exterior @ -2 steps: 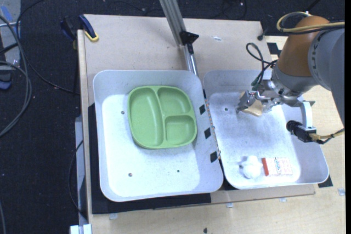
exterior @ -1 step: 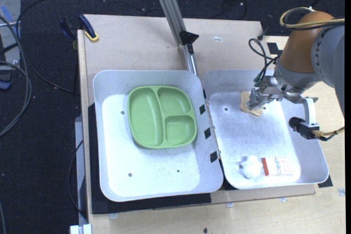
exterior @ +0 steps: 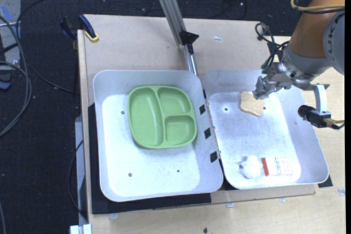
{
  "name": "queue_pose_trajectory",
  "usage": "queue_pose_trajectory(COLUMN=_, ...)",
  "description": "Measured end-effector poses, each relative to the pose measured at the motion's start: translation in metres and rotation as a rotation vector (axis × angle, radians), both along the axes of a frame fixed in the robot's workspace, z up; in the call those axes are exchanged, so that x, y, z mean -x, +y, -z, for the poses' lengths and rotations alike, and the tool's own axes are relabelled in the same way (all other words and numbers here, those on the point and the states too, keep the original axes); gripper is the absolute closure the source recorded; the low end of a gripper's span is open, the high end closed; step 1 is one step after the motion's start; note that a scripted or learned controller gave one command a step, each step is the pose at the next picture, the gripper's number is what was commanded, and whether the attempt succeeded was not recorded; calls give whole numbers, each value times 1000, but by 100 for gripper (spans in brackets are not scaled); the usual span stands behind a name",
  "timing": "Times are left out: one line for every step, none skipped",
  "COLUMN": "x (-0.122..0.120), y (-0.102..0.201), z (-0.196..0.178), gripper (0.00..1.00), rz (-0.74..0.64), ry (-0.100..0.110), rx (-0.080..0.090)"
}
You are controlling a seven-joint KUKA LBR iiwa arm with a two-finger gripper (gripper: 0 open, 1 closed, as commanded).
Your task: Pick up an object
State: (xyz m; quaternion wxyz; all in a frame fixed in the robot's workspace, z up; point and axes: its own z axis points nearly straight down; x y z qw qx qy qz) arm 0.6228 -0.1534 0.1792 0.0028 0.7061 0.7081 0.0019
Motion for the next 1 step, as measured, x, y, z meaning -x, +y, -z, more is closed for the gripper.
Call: queue_pose_trajectory(x=-7, y=-5, z=-62, gripper=100, rz=0, ry=-1, rx=1)
